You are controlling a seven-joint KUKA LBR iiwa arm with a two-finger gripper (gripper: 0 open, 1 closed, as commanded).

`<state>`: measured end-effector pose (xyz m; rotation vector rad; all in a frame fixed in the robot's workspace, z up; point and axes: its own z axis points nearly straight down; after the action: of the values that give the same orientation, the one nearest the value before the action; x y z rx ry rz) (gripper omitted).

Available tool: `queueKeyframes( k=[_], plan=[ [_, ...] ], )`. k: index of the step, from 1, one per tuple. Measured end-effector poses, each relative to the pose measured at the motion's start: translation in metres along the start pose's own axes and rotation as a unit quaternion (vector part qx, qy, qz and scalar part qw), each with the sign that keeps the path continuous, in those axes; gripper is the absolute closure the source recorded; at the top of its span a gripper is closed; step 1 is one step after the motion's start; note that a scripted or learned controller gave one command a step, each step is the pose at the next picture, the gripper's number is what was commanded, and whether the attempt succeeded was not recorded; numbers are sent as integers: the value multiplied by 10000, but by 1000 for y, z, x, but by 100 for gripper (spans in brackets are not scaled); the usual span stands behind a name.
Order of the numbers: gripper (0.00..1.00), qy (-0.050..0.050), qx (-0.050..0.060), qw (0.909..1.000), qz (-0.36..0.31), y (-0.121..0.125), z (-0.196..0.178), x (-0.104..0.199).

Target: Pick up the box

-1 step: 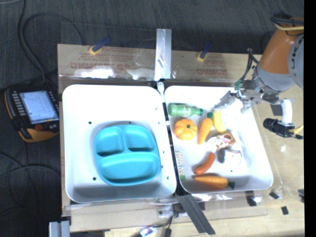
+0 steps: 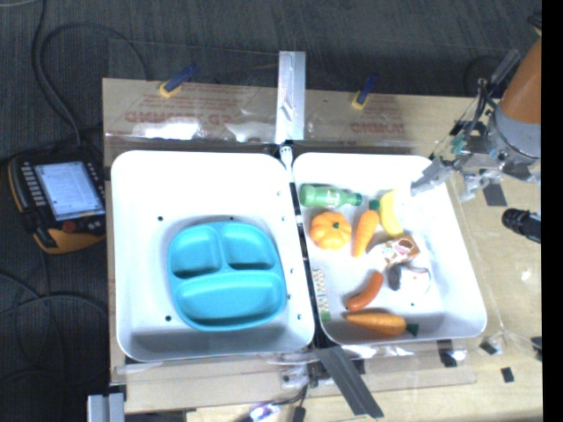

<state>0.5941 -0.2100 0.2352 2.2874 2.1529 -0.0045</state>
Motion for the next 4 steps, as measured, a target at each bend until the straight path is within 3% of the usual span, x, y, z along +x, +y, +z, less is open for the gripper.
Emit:
queueKeyframes(
  k=[1, 2, 3, 4],
  plan=[
    [0, 17, 1, 9950, -1002, -75, 81, 12],
    [0, -8, -58, 9915, -1298, -78, 144, 27],
    [100, -4, -91, 9915, -1298, -76, 134, 28],
    [100, -7, -10, 9993, -384, -107, -55, 33]
  ],
)
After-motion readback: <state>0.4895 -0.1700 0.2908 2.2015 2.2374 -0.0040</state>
